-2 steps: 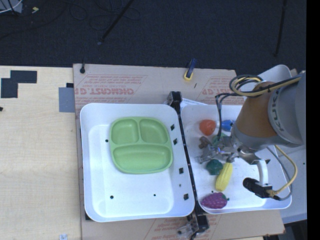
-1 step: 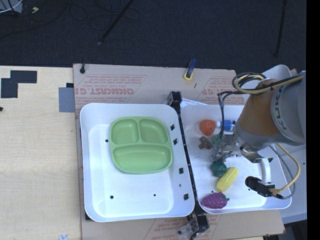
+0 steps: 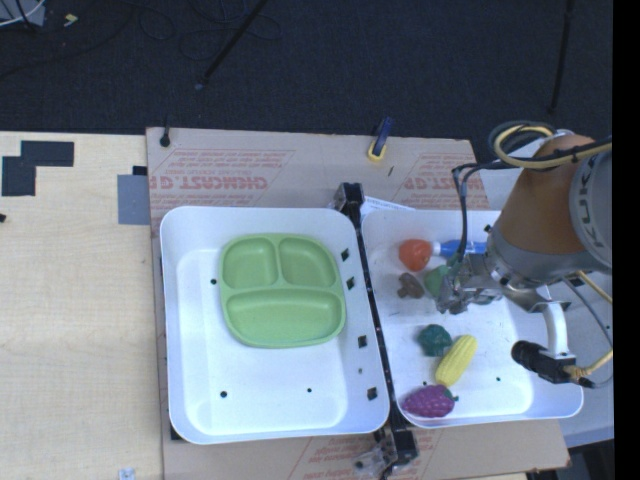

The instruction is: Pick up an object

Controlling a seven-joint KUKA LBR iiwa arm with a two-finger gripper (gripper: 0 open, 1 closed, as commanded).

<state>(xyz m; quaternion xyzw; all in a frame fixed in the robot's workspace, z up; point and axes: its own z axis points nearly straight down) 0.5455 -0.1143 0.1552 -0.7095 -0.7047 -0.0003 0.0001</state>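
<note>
A grey arm with an orange band reaches in from the right of the frame, its tool (image 3: 452, 293) low in the right bin (image 3: 505, 393) beside a small green object (image 3: 435, 280) and a brown piece (image 3: 409, 286); whether the tool is open or closed on anything cannot be told. Just above them lies a red-orange toy fruit (image 3: 415, 254); lower in the frame sit a dark green vegetable (image 3: 434, 339), a yellow corn cob (image 3: 456, 358) and purple grapes (image 3: 429, 401). All look like light, stiff plastic toys, likely slippery, best pinched across the narrow middle. The crowded cluster near the tool risks nudged neighbours. The left bin (image 3: 195, 388) holds a green divided plate (image 3: 282, 290).
</note>
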